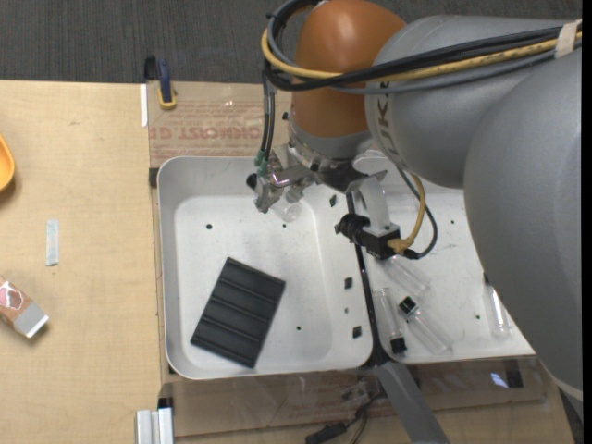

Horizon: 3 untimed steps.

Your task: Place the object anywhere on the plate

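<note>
A black ribbed rectangular plate [239,311] lies flat and at a slant in the front part of the left bin [185,248]. My gripper [275,191] hangs over the back of that bin, up and to the right of the plate and well apart from it. The orange and grey arm [388,81] hides most of it. Something small and clear [289,210] shows just below the gripper; whether it is held I cannot tell. Small clear tubes with black caps [407,308] lie in the right bin [453,340].
The divider between the bins [365,294] runs down the middle. On the wooden bench at the left lie a grey strip [53,243], a small packet [20,308] and an orange thing [4,165]. A blue clamp [165,83] stands behind the left bin.
</note>
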Tool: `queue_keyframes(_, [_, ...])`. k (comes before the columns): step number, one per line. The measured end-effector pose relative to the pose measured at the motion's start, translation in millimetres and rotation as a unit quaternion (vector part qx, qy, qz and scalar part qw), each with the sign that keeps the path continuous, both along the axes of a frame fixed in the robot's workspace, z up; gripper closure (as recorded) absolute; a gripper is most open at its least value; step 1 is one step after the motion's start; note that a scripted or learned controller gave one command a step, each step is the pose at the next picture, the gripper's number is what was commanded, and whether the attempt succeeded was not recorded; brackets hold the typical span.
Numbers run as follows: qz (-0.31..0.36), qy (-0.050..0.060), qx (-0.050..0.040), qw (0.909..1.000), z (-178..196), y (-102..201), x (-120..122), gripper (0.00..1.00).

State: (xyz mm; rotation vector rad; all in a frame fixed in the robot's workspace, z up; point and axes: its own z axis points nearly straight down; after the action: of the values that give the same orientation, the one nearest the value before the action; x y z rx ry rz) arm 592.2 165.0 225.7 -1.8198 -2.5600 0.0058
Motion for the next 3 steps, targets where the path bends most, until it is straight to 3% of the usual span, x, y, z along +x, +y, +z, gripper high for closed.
queue_keyframes(1, [0.026, 0.0, 0.0004, 0.9997, 55.0, 9.4, -37.9, 1.0])
queue_keyframes(2, [0.092, 0.0, 0.0, 0.9957, 25.6, 6.1, 25.3, 1.0])
queue_keyframes(3, [0.117, 0.0, 0.0003, 0.9931, -5.4, 43.7, 31.5, 1.0])
